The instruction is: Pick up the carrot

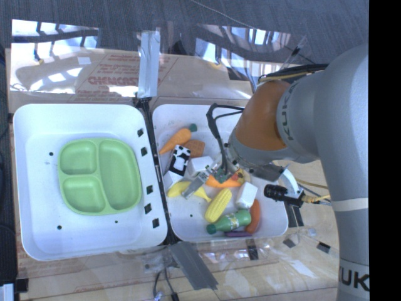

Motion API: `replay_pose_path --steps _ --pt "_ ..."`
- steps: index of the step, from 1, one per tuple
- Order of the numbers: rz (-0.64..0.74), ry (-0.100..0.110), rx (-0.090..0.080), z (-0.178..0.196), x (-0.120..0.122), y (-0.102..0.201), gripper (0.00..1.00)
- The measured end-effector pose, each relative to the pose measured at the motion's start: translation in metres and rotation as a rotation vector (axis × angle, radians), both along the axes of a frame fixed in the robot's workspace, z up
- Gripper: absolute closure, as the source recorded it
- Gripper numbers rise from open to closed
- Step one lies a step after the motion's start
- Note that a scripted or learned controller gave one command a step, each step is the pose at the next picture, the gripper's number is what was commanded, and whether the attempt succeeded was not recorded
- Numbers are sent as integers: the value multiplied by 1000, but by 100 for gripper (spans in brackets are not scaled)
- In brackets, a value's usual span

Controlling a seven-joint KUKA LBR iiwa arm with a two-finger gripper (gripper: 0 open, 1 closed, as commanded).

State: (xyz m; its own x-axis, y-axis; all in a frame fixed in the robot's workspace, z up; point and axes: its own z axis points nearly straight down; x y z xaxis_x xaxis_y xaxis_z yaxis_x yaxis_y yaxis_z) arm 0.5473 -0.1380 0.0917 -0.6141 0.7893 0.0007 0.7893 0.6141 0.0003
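The carrot (pixel 176 138), orange with a small green top, lies slanted in the upper left of the right bin (pixel 276 227). My gripper (pixel 216 174) hangs low over the middle of that bin, below and to the right of the carrot and apart from it. It sits right above a small orange piece (pixel 225 182) among the clutter. The wrist hides how the jaws stand.
A green divided plate (pixel 100 175) lies in the left bin (pixel 31 218). The right bin also holds an orange-brown lump (pixel 195 147), a black-and-white cube (pixel 180 158), a banana (pixel 178 189), corn (pixel 217 204), a green bottle (pixel 229 221) and a white block (pixel 246 195).
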Motion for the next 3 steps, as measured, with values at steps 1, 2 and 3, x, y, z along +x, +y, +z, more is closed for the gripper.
replay_pose_path --steps 1,2,3 --pt "82 2 2 0 -36 -8 0" --pt "-238 2 -1 0 25 -8 0" --pt "-229 3 -1 10 25 -7 100"
